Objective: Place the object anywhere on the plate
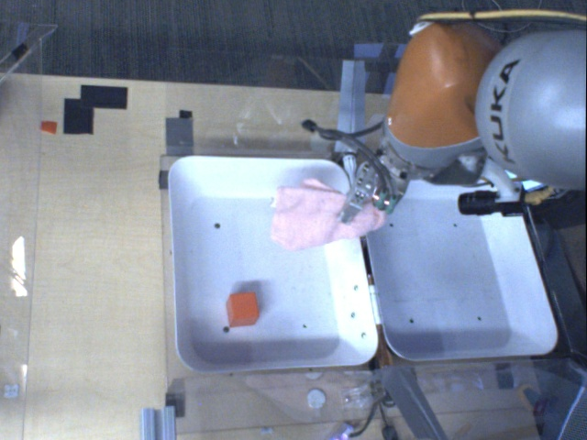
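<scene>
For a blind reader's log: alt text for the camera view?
The arm's end effector meets a crumpled pink cloth at the left bin's upper right. An orange block lies lower left in that bin.
</scene>
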`<state>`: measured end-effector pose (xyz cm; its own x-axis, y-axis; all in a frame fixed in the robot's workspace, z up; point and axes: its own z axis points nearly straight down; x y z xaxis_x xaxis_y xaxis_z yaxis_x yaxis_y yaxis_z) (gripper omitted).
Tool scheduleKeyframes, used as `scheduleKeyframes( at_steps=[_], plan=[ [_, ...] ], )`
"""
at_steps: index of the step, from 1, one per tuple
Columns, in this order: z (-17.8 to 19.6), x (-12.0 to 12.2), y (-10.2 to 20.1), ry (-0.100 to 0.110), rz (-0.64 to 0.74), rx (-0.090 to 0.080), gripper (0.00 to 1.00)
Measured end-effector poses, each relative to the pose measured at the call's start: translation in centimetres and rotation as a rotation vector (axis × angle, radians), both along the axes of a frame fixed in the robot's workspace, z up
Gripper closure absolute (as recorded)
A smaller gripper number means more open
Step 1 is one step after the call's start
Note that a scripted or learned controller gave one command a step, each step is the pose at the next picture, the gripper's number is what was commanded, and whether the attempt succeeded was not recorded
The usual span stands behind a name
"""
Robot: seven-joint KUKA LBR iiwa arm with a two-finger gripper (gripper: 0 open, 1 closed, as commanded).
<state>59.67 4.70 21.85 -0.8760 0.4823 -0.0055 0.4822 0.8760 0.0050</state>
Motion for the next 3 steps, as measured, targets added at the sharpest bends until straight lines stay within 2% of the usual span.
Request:
scheduleKeyframes(
  at_steps=[1, 2, 3],
  plan=[
    [1.3, -3.0, 4.7, -0.002, 0.4, -0.002, 1.0],
    [0.7, -5.8, 8.8, -0.001, 0.5, -0.002, 1.0],
    [0.8, -5.8, 8.8, -0.002, 0.5, -0.002, 0.0]
  ],
)
